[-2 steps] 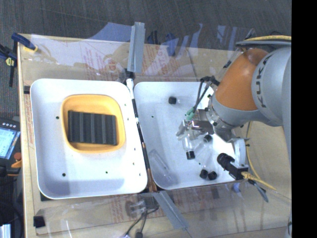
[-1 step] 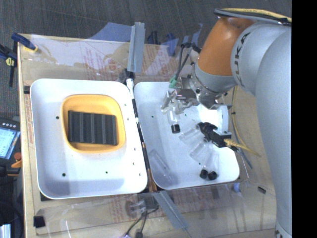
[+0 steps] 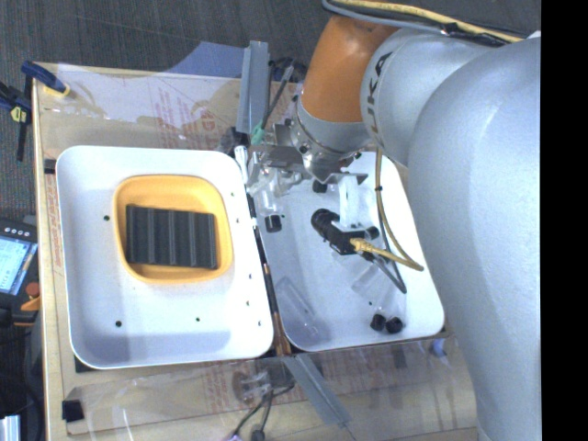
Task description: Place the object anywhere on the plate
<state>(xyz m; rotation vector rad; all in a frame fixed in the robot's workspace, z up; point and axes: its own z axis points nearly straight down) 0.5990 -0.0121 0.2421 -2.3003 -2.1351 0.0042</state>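
White bins, a yellow plate, a grey and orange arm.

The left bin (image 3: 83, 338) and the right bin (image 3: 317, 265) are plain white. The plate (image 3: 170, 189) is yellow-orange, its centre dark grey with darker vertical stripes. The arm (image 3: 459, 108) is pale grey with an orange band (image 3: 340, 62). Two small pieces (image 3: 387, 322) are black, and the table (image 3: 138, 108) is tan with faint reddish print.

A yellow, round-cornered plate (image 3: 171, 189) with a dark ribbed centre lies flat in the left bin (image 3: 156, 329), toward its far edge. A small black object (image 3: 387, 322) rests by the right bin's (image 3: 415, 292) near right corner.
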